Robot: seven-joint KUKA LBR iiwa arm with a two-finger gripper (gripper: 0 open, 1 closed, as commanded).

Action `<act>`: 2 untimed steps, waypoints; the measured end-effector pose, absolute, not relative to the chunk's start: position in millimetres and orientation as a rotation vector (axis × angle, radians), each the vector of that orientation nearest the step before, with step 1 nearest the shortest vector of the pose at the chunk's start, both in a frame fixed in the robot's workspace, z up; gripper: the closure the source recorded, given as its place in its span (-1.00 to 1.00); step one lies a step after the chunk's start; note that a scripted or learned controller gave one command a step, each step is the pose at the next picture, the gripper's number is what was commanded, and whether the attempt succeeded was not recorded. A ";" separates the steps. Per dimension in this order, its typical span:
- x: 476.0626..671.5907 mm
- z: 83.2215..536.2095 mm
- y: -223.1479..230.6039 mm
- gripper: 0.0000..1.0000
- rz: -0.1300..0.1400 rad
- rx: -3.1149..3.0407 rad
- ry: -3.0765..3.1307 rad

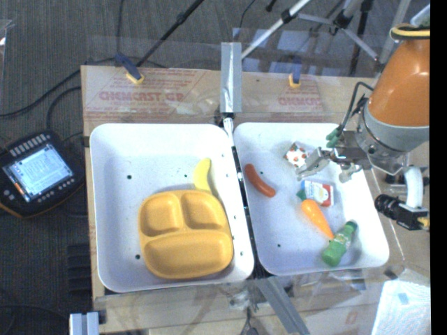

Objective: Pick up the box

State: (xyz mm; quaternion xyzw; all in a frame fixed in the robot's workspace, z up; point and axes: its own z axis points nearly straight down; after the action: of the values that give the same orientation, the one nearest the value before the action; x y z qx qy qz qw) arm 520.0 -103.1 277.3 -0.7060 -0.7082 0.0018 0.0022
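Observation:
A small white box with red and green print (318,192) lies in the right bin (279,257), just above an orange carrot (318,219). A second small white packet with red spots (297,155) lies farther back. My gripper (330,170) hangs over the back right part of this bin, between the spotted packet and the printed box and a little above them. Its fingers stand apart and hold nothing. The grey arm with its orange band (401,82) comes in from the right.
The right bin also holds a red sausage (260,181) near its left wall and a green bottle (339,243) at the front right. In the left bin (112,187) lie a yellow divided tray (185,232) and a banana (202,174).

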 end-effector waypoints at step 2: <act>558.1 118.6 -196.6 -1.00 0.004 -2.121 -2.310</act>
State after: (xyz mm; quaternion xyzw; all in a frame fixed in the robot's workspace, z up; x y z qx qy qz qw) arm 558.1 -196.6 118.6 -0.6762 -0.7367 0.0011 0.0028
